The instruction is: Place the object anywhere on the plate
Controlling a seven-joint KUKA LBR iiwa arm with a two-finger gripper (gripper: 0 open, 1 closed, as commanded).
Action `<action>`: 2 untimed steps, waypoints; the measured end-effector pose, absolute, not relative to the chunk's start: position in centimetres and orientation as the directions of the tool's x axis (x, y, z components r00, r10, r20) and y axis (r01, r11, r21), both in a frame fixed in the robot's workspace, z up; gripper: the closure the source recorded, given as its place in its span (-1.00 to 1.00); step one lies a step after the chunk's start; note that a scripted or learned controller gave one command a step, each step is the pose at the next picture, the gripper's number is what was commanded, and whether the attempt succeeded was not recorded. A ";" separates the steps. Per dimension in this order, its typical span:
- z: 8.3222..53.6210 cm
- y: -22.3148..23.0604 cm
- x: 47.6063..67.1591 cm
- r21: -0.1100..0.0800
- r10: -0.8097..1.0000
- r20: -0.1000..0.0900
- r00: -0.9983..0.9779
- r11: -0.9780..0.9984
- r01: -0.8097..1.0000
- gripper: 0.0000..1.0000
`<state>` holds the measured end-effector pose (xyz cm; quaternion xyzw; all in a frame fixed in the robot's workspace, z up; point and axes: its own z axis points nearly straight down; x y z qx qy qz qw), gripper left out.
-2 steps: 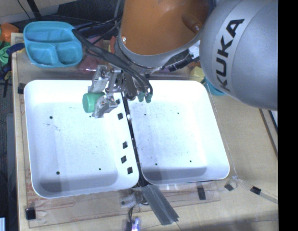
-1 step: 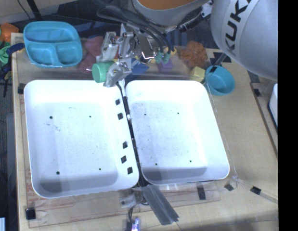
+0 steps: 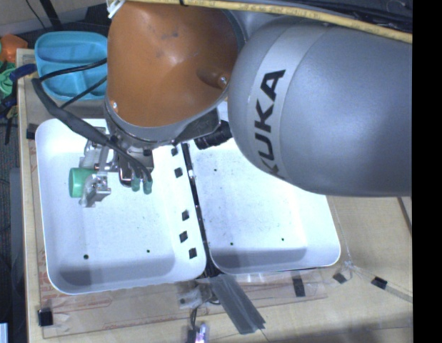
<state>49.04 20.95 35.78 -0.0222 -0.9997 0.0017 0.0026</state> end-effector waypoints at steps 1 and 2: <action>38.1 21.9 60.0 -0.001 -0.162 0.004 -0.987 0.987 -0.162 1.00; 42.5 16.5 65.6 -0.002 0.072 0.000 -0.997 0.997 0.072 1.00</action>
